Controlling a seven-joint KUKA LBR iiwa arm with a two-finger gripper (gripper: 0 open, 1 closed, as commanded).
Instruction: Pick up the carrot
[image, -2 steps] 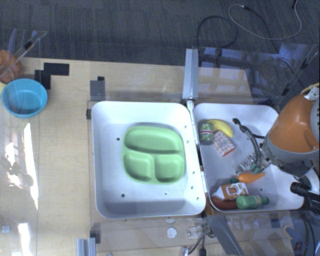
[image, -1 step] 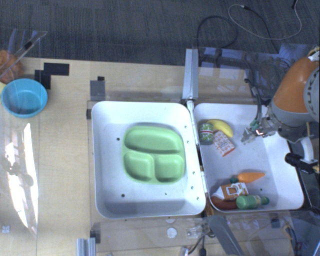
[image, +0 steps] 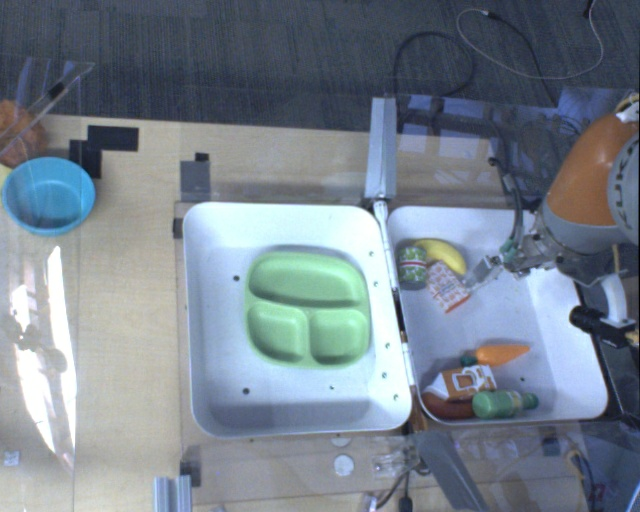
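While the gripper (image: 492, 266) hovers in the right bin (image: 590, 395), its fingers' opening cannot be told. From it, the carrot (image: 501, 353) lies at six o'clock, well apart.

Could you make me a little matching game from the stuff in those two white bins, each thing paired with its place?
Things:
1. carrot
2. banana
3. green tray
4. green bottle

Places:
A. lying in the left bin
B. near edge of the right bin
C. far end of the right bin
D. middle of the right bin

Pairs: 1-D, 2-C, 3-A, 4-B
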